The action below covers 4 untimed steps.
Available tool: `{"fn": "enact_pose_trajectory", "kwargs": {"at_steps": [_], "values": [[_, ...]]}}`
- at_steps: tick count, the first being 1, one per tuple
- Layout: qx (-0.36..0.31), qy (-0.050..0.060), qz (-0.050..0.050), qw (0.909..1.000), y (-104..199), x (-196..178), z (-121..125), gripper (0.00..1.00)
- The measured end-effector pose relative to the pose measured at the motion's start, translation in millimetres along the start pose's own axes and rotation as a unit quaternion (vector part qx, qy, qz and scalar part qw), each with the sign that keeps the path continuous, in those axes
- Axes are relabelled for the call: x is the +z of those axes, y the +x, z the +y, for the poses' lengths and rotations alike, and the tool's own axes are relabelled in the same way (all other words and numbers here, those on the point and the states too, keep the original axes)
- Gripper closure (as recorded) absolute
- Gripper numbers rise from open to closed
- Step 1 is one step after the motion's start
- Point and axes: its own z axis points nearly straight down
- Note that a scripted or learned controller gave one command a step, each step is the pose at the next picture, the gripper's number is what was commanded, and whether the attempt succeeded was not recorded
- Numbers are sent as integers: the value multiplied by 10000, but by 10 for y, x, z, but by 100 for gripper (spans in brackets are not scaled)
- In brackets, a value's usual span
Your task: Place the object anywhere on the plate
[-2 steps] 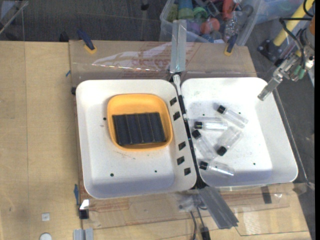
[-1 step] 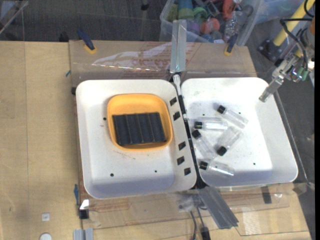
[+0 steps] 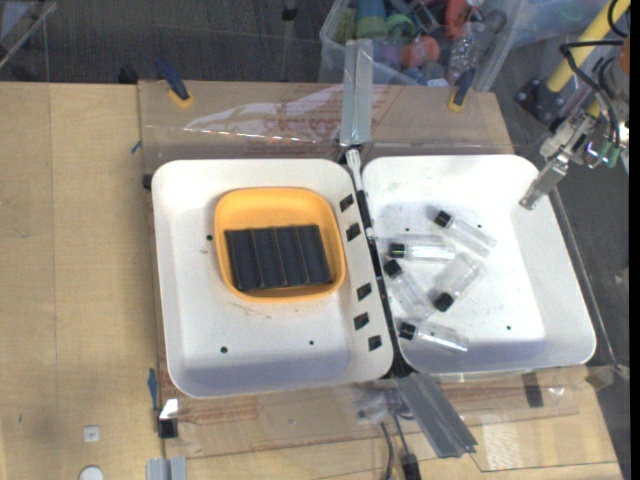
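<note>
Camera view, looking down at a slant on wood surface (image 3: 70,268) w/ two shallow white bins side by side.

Left bin (image 3: 190,348): held orange plate (image 3: 278,242), roughly square w/ rounded corners, sitting a bit left of bin centre. Dark ribbed rectangular insert (image 3: 278,258) lay flat inside plate, covering most of its floor.

Right bin (image 3: 520,318): held several clear plastic tubes w/ black caps, scattered in left-centre part. One tube (image 3: 457,225) uppermost, angled; one (image 3: 420,252) lying nearly level just below; one (image 3: 452,290) tilted, lower; one (image 3: 432,337) nearest front wall. All well apart from plate, none on it. Row of black tabs (image 3: 358,263) ran down divider between bins.

Gripper (image 3: 535,193) seen at upper right, over right bin's far right corner, near rim, well apart from tubes. Fingers: blurred and small, couldn't tell how far open; nothing seen between them. Arm parts and cabling (image 3: 590,138) behind it at right edge.

Beyond bins: clear tub (image 3: 430,18) of mixed coloured items at top; blue-yellow clamps (image 3: 177,88) at back corners of surface.
</note>
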Motion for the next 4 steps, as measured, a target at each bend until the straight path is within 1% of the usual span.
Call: {"fn": "enact_pose_trajectory", "kwargs": {"at_steps": [1, 2, 3, 4], "values": [[-550, 0, 2, 9985, -26, 71, 11, 0], [-541, -23, -37, 9985, -41, -50, 20, 100], [-1815, -10, -35, 9834, -28, -278, -36, 100], [-2825, -10, -37, 9593, -23, -365, -30, 100]]}}
